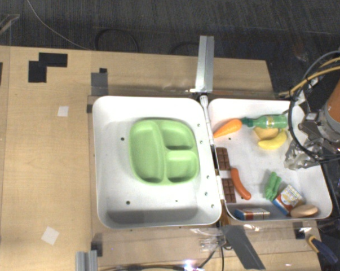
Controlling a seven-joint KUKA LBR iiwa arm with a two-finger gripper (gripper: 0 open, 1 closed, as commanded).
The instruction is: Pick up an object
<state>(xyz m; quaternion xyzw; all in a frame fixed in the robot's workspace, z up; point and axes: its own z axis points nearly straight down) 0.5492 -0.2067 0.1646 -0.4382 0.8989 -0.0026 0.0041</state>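
Toys lie scattered in the right bin (327, 188), and the arm comes in from the right edge above them. The end effector (298, 160) hangs over the right part of this bin, just below the banana (271, 143) and above the green toy (271, 184). It looks like a dark grey and metal shape, and I cannot tell how far it is opened; no object is visible in its grasp. Black and yellow cables (310, 83) loop over the bin's upper right corner.

At the top of the right bin a carrot (228, 127) lies tilted near the divider, and a green bottle (265, 121) lies on its side beside it. The banana is just under the bottle, together with another small yellow piece that I cannot identify. Along the left wall of this bin lies a brown chocolate bar (224, 168), and beside it a red sausage (241, 184), tilted. Near the bottom wall there is a flat marker-like object (253, 213). In the lower right corner a small colourful carton (287, 197) and a tan bread roll (304, 210) lie close together, the roll touching the bin's rim.

The left bin (110, 151) holds a light green tray (163, 150) with three compartments, placed near its middle. Both bins stand side by side on the wooden surface (40, 151).
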